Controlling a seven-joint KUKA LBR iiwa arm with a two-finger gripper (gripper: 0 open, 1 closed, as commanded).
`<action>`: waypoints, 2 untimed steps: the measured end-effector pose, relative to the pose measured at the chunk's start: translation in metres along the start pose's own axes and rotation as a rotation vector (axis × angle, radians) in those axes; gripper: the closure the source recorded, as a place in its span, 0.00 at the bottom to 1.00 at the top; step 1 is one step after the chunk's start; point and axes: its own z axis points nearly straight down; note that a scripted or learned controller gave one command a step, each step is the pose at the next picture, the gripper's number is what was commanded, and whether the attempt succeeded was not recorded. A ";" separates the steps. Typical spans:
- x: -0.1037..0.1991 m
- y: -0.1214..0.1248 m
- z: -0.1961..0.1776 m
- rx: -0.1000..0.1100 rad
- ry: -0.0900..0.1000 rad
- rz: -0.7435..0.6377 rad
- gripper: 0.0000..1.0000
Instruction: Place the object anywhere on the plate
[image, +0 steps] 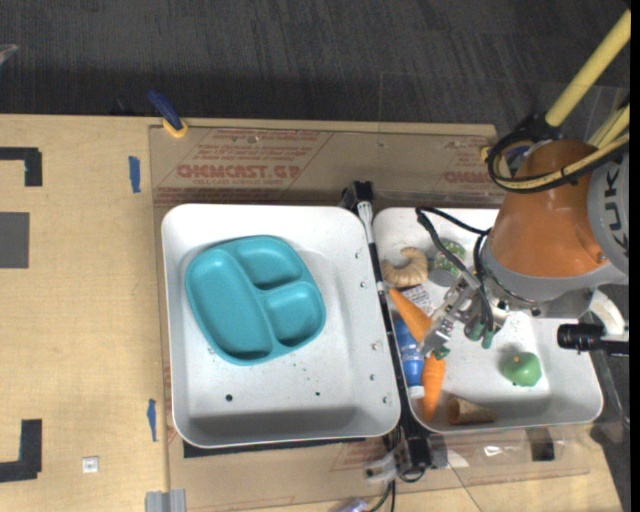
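Gripper (447, 325) first: we see it at the end of the grey arm with its orange band (545, 225), lowered over the right bin (570, 400), though at this slant we cannot tell whether it is spread or closed, nor whether it has anything in its hold. Well to its left sits the left bin (200, 400), touching the right bin along a shared edge, and inside it lies the turquoise plate (255, 297), a divided dish with three compartments, apart from the gripper and bare of any object. Smaller things crowd the gripper's own bin: a blue bottle (407, 345) just to its left, an orange carrot (432, 385) just below it, a second orange piece (408, 305) up and to its left, a pale knobbly item (405, 265) above that, and a green apple-like fruit (521, 369) off to its right. Which of these is the object to be placed we cannot say; the carrot and the bottle lie nearest. We judge the step in hand to be the pick, with transfer not yet begun. The next move calls for a secure hold on one item, a lift clear of the bin wall, travel leftward across the shared edge, and release above the plate.
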 end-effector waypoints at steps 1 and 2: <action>0.043 0.047 -0.059 -0.005 -0.002 0.107 1.00; 0.061 0.136 -0.050 -0.004 0.002 0.061 1.00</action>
